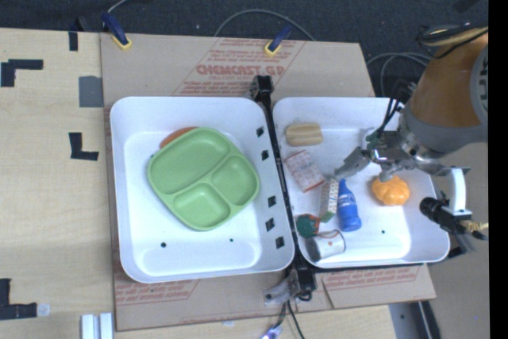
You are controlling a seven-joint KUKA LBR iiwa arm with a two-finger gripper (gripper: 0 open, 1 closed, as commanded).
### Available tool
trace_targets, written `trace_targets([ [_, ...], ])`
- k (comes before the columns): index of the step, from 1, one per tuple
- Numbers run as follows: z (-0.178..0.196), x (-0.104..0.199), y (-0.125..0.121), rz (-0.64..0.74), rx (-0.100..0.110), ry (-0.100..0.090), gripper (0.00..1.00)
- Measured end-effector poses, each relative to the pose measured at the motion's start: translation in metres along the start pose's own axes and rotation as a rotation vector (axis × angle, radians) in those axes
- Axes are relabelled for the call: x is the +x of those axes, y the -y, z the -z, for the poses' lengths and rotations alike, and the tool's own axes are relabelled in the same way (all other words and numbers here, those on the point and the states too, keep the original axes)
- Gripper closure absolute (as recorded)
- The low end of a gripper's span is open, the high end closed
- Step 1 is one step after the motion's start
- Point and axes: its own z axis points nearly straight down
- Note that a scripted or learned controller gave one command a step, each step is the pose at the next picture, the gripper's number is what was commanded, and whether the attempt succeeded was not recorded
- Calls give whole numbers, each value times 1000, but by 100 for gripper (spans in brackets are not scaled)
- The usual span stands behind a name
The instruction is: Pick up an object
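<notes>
My gripper (367, 168) hangs over the right bin (361, 109), reaching in from the right, and it is open. One finger (348, 167) slants down-left toward the blue bottle (347, 207). The other sits just above the orange pumpkin-shaped toy (390, 190). Nothing is between the fingers. A tan block (303, 134) lies at the back of this bin. A red-patterned packet (303, 169) lies left of the gripper. A small green object (306, 226) and a clear item (329, 243) lie near the front.
The left bin (135, 119) holds a green divided plate (203, 178) with an orange-red thing (176, 135) peeking from under its back edge. A black divider (274, 171) separates the bins. Cables run behind and in front of the bench.
</notes>
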Motion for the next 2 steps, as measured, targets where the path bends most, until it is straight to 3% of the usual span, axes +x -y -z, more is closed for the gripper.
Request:
trace_targets([
  [1,-114,13,-12,0,-2,0,0],
  [2,-106,11,-13,-1,-3,3,100],
])
